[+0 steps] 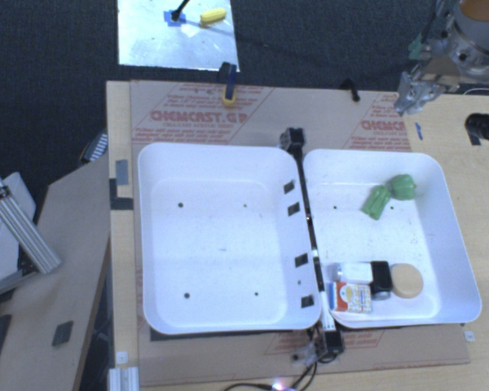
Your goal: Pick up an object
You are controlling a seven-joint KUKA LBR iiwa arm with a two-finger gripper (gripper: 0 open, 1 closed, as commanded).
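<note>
Gripper point(413, 96) high beyond right bin point(452, 218); finger state cannot be told.
Green toy point(389, 195) looks light, firm; judged best pinched across its narrow middle.

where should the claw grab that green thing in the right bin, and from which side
Probably across the narrow lower-left body of the green object, coming straight down from above. It lies flat and slanted in the right bin, apart from the walls and other items, so both long sides look free. Its upper-right end looks bulkier.

Slanted overhead view onto both bins point(228, 157)
</note>
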